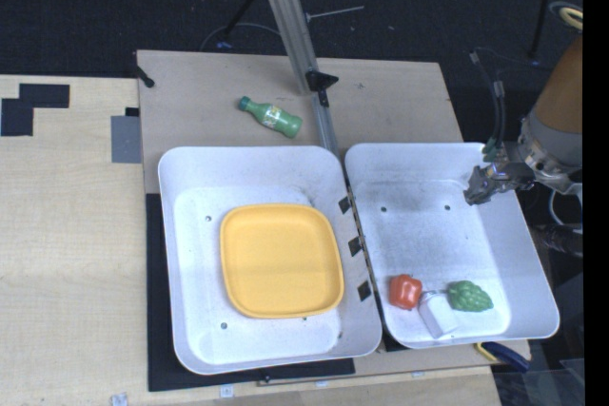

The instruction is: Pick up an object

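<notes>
In the right bin (419, 204), near its front, lie a red pepper (405, 291), a green leafy piece (469, 297) and a small white block (438, 316). A yellow square plate (282, 259) fills the middle of the left bin (190, 195). My gripper (482, 183) hangs over the right bin's far right part, well behind the three small objects, and I see nothing in it.
A green bottle (271, 116) lies on the bench behind the left bin. A slanted metal rail (295, 14) rises from between the bins at the back. Black clips (352, 242) line the seam between the bins.
</notes>
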